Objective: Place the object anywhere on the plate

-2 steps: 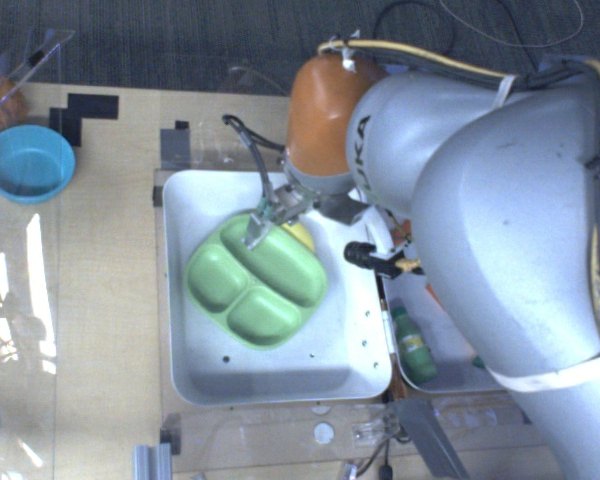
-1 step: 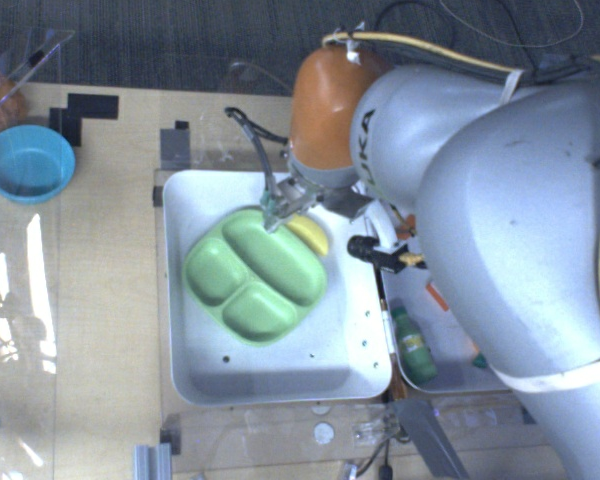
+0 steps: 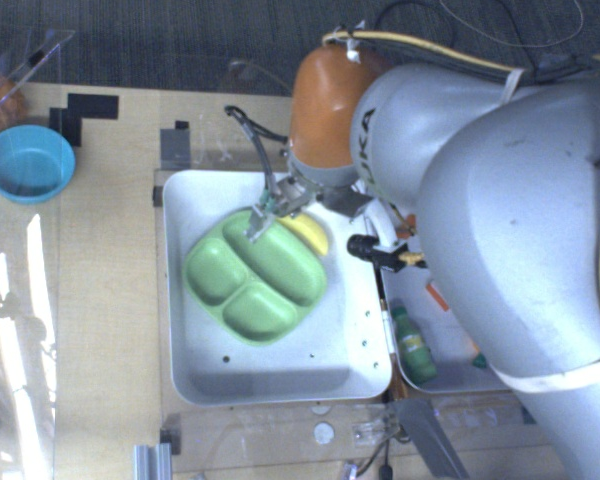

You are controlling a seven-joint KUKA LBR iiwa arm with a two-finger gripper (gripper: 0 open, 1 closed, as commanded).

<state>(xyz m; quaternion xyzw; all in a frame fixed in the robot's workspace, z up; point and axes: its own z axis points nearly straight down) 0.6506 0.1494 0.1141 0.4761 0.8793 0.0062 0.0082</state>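
Note:
A green plate (image 3: 255, 278) with three compartments lies in the left white bin (image 3: 195, 363). A yellow object (image 3: 310, 233) peeks out at the plate's upper right edge, partly under the arm. My gripper (image 3: 260, 218) hangs over the plate's top edge, just left of the yellow object, and its tips are blurred against the plate. Whether anything sits between them I cannot make out.
The arm's grey body covers most of the right bin, where a green bottle (image 3: 412, 343) and small orange pieces (image 3: 436, 296) show. A blue bowl (image 3: 30, 163) stands on the bench at far left. A black cable loops over the bin's top edge.

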